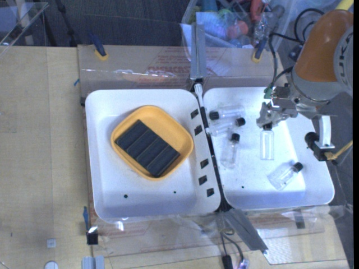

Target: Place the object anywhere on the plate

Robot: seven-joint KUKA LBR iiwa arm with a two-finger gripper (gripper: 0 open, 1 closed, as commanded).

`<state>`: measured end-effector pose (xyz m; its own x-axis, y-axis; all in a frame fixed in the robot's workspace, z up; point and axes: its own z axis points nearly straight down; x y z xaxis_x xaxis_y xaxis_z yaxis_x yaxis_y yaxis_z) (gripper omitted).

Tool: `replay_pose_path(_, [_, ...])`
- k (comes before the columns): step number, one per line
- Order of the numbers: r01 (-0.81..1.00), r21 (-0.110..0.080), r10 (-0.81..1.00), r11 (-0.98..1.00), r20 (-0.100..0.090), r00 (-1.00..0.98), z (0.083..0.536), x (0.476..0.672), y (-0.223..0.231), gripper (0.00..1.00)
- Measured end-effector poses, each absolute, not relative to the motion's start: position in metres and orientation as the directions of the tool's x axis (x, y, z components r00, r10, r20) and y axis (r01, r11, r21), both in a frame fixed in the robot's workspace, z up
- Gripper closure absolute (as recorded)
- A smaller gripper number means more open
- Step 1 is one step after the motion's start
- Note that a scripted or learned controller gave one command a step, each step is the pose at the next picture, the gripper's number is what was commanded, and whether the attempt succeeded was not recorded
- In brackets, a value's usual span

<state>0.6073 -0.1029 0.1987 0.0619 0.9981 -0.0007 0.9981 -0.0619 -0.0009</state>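
Wooden counter (39, 150) carries two white bins side by side. Left bin (101, 195) contains yellow plate (152, 142) with dark ridged insert. Right bin (314, 189) contains several clear vials with black caps: two near divider (224, 116), one below them (230, 149), one near front right (283, 174). Gripper (268, 122) positioned over right bin, upright vial (267, 143) directly beneath. Finger state: cannot tell. Plate carries no vial.
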Motion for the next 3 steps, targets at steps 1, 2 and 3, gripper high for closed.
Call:
replay_pose_path(1, [0.998,0.001,0.998,0.060,-0.001,-0.060,0.220,0.646,-0.059,1.00])
replay_pose_path(2, [0.986,0.002,0.986,0.168,-0.001,-0.168,0.201,0.667,-0.024,1.00])
replay_pose_path(3, [0.950,-0.002,0.950,0.313,0.002,-0.313,0.184,0.641,0.023,1.00])
